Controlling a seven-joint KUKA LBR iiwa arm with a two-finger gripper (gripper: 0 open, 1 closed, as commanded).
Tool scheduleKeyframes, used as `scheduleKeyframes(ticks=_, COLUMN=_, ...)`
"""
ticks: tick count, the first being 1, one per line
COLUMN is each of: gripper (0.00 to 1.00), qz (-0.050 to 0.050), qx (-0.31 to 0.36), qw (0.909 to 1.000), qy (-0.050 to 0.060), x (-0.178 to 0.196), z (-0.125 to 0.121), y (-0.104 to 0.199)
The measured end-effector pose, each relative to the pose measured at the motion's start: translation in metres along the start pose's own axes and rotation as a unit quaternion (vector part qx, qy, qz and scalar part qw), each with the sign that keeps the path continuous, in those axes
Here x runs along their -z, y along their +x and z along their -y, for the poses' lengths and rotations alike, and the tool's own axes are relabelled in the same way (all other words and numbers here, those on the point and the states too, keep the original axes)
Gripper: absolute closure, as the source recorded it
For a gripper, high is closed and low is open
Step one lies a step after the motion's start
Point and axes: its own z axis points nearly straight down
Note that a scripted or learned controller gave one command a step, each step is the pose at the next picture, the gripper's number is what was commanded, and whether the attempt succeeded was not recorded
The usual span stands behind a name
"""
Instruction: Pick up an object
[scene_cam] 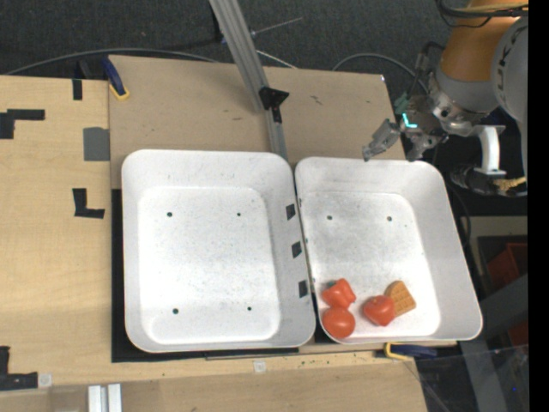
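Camera view: two white bins side by side, left bin (206,247) and right bin (377,247). In the right bin's near left corner sit three red pieces (340,294) (338,322) (378,310), clustered and touching, with a tan cracker-like block (400,296) against the rightmost one. The gripper (388,140) hangs over the right bin's far rim, well apart from them; jaw state: cannot tell. Nothing visibly held.

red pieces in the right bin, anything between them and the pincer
Nothing visible does. The pincer hangs above the right bin's far rim; the red pieces and a tan piece lie at its near edge, bare bin floor between.
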Motion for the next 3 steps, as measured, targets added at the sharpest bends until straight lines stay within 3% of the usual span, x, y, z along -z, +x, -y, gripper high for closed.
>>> scheduleKeyframes(ticks=1, gripper=0.0, qz=0.001, qx=0.001, qw=1.0, qy=-0.002, x=0.003, z=-0.001, y=0.0)
scheduleKeyframes(ticks=3, gripper=0.0, qz=0.001, qx=0.0, qw=1.0, qy=0.0, x=-0.085, z=-0.005, y=0.003)
